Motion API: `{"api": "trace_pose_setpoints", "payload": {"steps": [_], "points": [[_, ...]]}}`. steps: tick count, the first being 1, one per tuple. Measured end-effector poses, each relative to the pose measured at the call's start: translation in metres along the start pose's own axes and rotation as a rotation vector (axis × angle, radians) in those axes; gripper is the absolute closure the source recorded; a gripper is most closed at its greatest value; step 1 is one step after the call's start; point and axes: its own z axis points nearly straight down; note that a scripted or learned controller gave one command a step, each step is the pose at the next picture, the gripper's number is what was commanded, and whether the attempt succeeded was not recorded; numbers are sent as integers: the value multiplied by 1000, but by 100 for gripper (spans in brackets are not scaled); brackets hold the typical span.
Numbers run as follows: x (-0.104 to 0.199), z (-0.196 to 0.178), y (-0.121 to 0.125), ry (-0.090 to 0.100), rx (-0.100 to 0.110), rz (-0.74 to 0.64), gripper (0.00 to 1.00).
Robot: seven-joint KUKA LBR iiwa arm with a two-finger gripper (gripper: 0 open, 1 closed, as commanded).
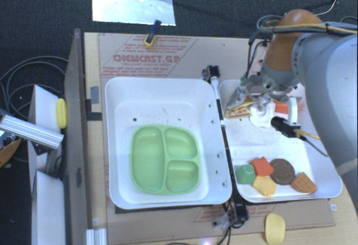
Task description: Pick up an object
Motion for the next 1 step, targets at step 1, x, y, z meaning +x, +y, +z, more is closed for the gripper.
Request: {"api": "trace_pose_setpoints", "payload": {"steps": [1], "points": [[3, 0, 0, -7, -1, -1, 0]]}}
